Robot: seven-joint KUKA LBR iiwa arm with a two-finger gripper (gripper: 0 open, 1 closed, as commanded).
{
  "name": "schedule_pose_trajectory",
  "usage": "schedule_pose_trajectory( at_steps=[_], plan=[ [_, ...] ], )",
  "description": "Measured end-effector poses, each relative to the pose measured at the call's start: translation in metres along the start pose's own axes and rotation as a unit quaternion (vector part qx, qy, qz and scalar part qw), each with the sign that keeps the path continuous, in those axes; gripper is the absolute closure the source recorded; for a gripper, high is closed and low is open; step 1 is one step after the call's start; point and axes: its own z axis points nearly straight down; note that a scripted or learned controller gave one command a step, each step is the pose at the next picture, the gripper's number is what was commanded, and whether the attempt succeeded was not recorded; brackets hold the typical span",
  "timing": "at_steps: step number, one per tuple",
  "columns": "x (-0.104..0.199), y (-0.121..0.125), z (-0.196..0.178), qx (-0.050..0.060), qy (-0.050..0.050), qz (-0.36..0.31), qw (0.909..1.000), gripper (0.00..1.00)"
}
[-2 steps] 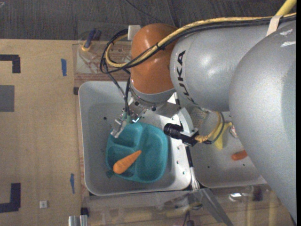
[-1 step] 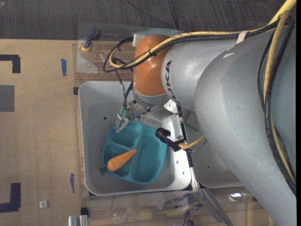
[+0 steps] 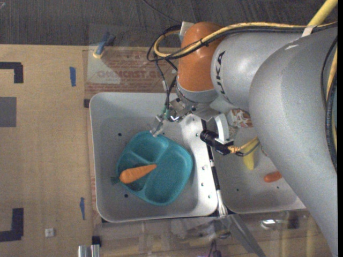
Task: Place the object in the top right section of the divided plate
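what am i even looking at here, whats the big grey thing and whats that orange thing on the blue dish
This is a single picture from a camera fixed above a bench, looking down at a slant. The big grey shape is a robot arm with an orange band, reaching in from the right. At its end is a small two-finger gripper, hanging just above the upper edge of the teal divided plate. The plate sits in the left white bin. The orange thing is a toy carrot, lying across the plate's left sections. I see nothing between the gripper's fingers. The right bin has a yellow object and a small orange one, both partly hidden by the arm.
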Motion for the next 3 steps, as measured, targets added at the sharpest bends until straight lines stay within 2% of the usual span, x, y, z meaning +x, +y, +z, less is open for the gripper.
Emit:
schedule_pose_trajectory(
  at_steps=[1,2,3],
  plan=[
    [-0.014,0.022,-0.054,-0.002,-0.001,0.373,0.9279,0.0],
    [-0.029,0.013,-0.107,-0.001,-0.001,0.643,0.7657,0.0],
    [0.004,0.006,-0.074,-0.002,0.0,0.815,0.5797,0.0]
  ],
)
